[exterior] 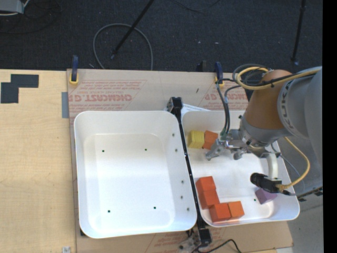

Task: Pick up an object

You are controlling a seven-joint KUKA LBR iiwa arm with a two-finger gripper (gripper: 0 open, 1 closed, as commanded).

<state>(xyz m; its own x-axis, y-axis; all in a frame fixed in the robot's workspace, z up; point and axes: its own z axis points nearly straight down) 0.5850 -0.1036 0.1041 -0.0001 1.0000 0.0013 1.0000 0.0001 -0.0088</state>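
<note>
The right bin [238,176] holds a yellow block [196,139] and a small orange block [210,138] side by side near its far left corner. A larger orange L-shaped piece [216,200] lies along the near left side. Part of a purple block [264,196] shows at the near right, under a black part of the arm. My gripper [225,150] hangs low over the bin's middle, just right of the small orange block. The wrist covers it from above. I see nothing held in it.
The left bin [126,167] sits beside the right one, with a shared black divider edge [184,157] between them. The grey arm with its orange band [268,107] and cables covers the right bin's far right part. Cardboard lies under both bins.
</note>
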